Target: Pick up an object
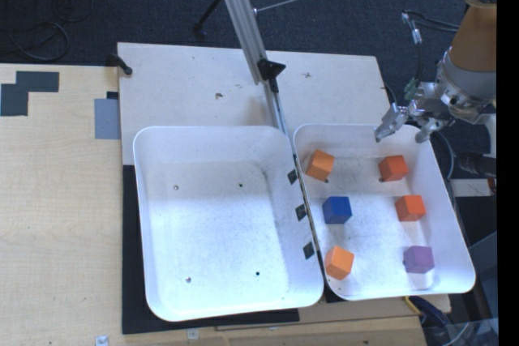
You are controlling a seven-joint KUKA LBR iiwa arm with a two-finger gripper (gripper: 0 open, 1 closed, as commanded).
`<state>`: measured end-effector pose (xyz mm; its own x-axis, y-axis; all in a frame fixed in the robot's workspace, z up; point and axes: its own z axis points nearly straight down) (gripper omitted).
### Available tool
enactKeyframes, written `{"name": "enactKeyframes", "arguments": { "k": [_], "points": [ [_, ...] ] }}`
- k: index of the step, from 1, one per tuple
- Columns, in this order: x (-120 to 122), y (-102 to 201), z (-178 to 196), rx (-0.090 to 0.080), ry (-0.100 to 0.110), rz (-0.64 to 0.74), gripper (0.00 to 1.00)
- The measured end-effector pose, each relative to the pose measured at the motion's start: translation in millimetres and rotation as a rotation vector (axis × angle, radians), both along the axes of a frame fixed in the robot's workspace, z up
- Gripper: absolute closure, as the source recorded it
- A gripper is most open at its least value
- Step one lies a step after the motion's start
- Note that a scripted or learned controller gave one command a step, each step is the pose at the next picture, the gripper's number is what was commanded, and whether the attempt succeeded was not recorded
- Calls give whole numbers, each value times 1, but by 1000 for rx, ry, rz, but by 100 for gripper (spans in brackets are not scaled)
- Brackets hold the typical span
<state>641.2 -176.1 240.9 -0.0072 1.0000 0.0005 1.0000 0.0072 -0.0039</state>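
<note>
Two-finger gripper is seen spread, gripping nothing, above right white plastic bin. Nearest beneath: small red-orange cube, matte, sharp-edged, resting flat, untouched.

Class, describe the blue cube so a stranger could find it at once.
Look at the right bin, the one holding all the cubes. The blue cube sits left of its middle, between two orange cubes. It is the one blue cube there.

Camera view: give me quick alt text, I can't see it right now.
The gripper hangs open above the right bin's far edge, holding nothing. That bin holds six cubes: four orange or red-orange, one blue, one purple. The left bin sits alongside.
</note>
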Motion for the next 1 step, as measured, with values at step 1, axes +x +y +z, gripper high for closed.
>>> {"name": "enactKeyframes", "arguments": {
  "k": [1],
  "points": [
    [20, 46, -130, -3, -9, -7, 0]
  ]
}}
